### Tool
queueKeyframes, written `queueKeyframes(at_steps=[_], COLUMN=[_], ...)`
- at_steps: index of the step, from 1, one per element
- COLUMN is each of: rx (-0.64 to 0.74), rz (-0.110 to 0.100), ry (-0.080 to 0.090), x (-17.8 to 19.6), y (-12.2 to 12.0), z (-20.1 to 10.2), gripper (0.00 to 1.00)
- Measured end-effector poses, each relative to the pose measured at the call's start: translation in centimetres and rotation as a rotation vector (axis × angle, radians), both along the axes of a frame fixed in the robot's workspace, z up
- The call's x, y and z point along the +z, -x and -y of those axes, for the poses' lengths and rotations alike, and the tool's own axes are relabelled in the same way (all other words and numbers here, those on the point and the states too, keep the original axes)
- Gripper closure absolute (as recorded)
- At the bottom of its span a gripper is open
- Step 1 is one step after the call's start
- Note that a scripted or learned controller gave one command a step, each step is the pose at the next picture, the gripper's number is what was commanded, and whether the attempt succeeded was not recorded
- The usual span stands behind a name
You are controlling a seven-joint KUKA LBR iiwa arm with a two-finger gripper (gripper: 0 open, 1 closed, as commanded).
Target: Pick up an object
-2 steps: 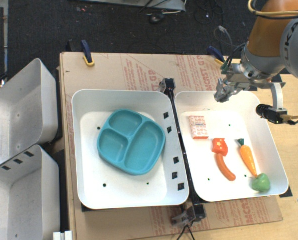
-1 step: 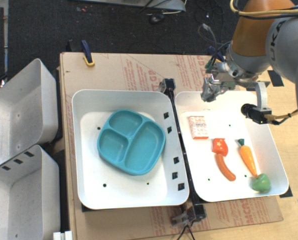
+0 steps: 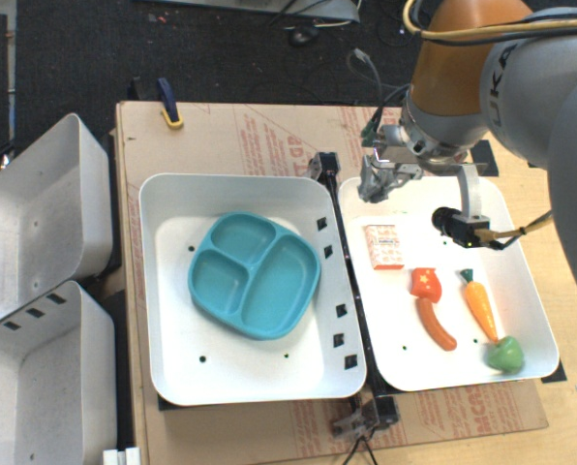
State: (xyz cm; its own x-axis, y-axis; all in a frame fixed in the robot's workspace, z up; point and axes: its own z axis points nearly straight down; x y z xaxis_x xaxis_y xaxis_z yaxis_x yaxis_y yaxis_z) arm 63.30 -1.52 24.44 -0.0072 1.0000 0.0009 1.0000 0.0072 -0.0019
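The right bin (image 3: 531,289) holds a small white packet with red print (image 3: 383,246), a red pepper (image 3: 424,282), an orange-red sausage (image 3: 437,325), a carrot (image 3: 480,308) and a green fruit (image 3: 505,355). My gripper (image 3: 379,180) hangs over the far left corner of this bin, above and just beyond the packet. I see nothing caught in it. In the left bin (image 3: 172,356) lies a teal divided plate (image 3: 256,273).
The wall between the two bins (image 3: 349,289) carries black clips. A black fitting with a cable (image 3: 460,226) hangs over the right bin's far side. Two white containers (image 3: 37,211) stand off the bench at the left. A blue-and-yellow clamp (image 3: 169,105) sits at the bench's far left corner.
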Motion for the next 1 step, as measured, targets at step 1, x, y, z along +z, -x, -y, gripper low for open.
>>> queueKeyframes(at_steps=[1], rx=[0.001], rz=[0.0], ry=[-0.001], x=[-1.47], y=[-0.46], z=[-5.92], gripper=[1.0])
